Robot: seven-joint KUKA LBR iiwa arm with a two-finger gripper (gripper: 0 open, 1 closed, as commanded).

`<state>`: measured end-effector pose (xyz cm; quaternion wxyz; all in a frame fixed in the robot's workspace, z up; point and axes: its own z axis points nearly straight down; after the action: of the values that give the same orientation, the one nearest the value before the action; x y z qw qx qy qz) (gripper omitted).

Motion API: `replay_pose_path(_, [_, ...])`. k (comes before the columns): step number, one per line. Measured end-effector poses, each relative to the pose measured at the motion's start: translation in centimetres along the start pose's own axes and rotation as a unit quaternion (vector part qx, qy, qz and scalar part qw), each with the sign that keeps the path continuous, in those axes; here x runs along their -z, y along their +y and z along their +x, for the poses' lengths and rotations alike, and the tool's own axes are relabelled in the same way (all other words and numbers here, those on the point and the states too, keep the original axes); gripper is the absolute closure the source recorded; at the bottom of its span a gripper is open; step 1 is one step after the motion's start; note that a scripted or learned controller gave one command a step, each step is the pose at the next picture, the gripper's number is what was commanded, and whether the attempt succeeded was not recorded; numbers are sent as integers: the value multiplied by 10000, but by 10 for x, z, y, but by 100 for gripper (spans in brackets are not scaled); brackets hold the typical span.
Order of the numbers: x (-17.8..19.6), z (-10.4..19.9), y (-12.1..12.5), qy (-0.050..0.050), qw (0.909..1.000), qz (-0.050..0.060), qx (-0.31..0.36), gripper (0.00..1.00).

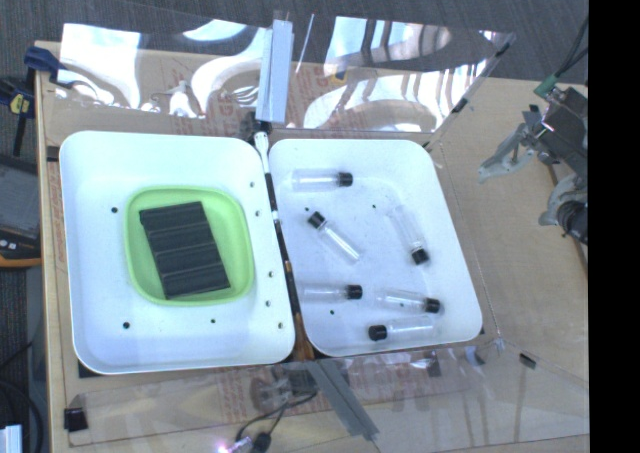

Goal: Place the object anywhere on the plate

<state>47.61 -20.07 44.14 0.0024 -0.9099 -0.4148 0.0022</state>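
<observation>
A green square plate [238, 241] sits in the left white bin [90, 311]. A dark grey ribbed block [183, 249] lies flat on the plate, near its middle. Several clear vials with black caps lie in the right white bin [455, 286], among them one near the back [320, 179], one in the middle [332, 234] and one at the front [400, 329]. My gripper [512, 153] hangs off to the right of the right bin, above the bench, well away from the plate and the vials.
A clear plastic screen [390, 51] stands behind the bins, and a metal bar [273, 71] rises at the back between them. Bare wooden bench [530, 281] lies to the right of the right bin. Cables and a clamp sit at the left edge.
</observation>
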Motion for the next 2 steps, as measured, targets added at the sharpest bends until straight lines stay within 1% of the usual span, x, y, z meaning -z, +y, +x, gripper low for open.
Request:
replay_pose_path(1, [1, -4, 4, 3, 9982, -23, -592, 0])
replay_pose_path(2, [1, 2, 13, 9, 9928, -31, -1201, 0])
